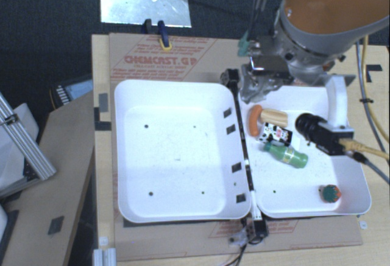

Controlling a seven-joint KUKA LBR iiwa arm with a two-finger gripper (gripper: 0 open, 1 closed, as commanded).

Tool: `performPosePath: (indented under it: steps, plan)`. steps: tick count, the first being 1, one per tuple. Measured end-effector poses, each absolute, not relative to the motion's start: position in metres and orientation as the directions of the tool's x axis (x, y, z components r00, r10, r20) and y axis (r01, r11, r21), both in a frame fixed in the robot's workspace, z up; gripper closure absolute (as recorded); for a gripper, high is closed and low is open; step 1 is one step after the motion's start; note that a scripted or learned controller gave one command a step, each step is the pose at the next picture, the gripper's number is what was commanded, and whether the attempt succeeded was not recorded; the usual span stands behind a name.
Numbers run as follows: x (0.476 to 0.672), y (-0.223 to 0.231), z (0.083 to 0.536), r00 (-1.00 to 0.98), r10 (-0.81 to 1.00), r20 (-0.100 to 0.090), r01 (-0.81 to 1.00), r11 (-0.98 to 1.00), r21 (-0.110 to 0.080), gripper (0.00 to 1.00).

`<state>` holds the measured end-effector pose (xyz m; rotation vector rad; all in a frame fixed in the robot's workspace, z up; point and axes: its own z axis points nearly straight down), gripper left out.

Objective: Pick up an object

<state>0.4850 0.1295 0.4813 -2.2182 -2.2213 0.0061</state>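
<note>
a: where is the thing to pick?

b: several lie in the right bin [350,201]. nearest the arm is a tan cylinder [272,116] with an orange piece [254,122] touching its left end. just below it sits a small black-and-white item [275,134], then a green bottle [287,154]. a small round green-and-orange object [329,193] lies well apart, near the bin's front right corner.

a: how does the cylinder lie from the pincer?

b: the pincer [255,89] hangs over the bin's back left corner, and the cylinder is just beside it, toward the front and a little right. its long axis runs roughly left to right across the view. the green bottle's axis slants down to the right.

a: is the pincer open?

b: i cannot tell; the wrist hardware hides that, and i see nothing held.

a: and the arm?

b: it reaches in from the right, the orange band [329,0] high above, wrist pointing down over the desk [103,137]. the left bin [125,94] sits alongside.
</note>
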Motion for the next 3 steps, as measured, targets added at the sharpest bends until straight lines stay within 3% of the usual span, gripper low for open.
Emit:
performPosePath:
  steps: [2, 3]
  plan:
    - [0.487, 0.152, 0.537, -0.004, 1.0, 0.002, 1.0, 0.004, 0.006, 1.0]
    - [0.566, 0.156, 0.533, 0.001, 1.0, -0.001, 1.0, -0.001, 0.002, 1.0]
